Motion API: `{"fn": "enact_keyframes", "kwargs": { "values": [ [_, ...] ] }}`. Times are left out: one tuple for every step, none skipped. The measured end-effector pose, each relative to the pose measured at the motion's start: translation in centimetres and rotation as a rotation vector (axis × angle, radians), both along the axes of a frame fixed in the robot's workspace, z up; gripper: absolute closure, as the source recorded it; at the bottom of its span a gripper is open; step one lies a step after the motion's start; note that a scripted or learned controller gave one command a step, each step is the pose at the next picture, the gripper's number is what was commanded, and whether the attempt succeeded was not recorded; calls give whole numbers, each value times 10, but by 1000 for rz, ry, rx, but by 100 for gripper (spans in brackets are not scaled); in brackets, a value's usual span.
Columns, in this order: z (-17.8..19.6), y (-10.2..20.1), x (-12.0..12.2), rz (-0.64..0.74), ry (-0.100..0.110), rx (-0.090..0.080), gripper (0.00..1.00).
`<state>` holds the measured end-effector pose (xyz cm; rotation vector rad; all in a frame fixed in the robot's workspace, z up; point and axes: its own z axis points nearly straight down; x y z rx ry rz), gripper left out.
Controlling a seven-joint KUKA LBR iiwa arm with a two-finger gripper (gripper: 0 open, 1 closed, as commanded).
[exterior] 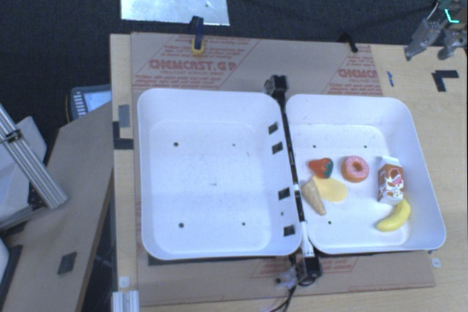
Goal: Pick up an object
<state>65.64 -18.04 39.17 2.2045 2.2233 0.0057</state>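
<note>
Lying nearest the camera in the right bin [420, 157], a banana [393, 217] sits at about 5 o'clock of that bin, close to the front wall. Just behind it a small juice carton [390, 182] stands upright, near but apart. At the bin's 9 o'clock side: a cone-shaped piece [314, 196] touching a flat yellow slice [333, 191], then a red strawberry-like piece [321, 167] just behind, and a pink donut [355, 168] between strawberry and carton. Left bin [153, 157] sits beside it, dividers touching. Both rest on the bench [380, 66].

Far back, at 2 o'clock of the frame, the tool [437, 40] hangs well apart from the bins, high over the bench edge; too small and blurred, cannot tell if apart or together. Nothing picked yet.

Risks, as judged: cone and slice touch, so a grasp there may catch both or neither. Banana near the wall may leave no room for a finger. Carton could tip if nudged. Flat slice likely slips.
</note>
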Motion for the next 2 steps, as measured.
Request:
{"fn": "enact_keyframes", "kwargs": {
  "values": [
    [12,0,1,4,-5,-2,100],
    [11,0,1,4,-4,-2,0]
  ]
}}
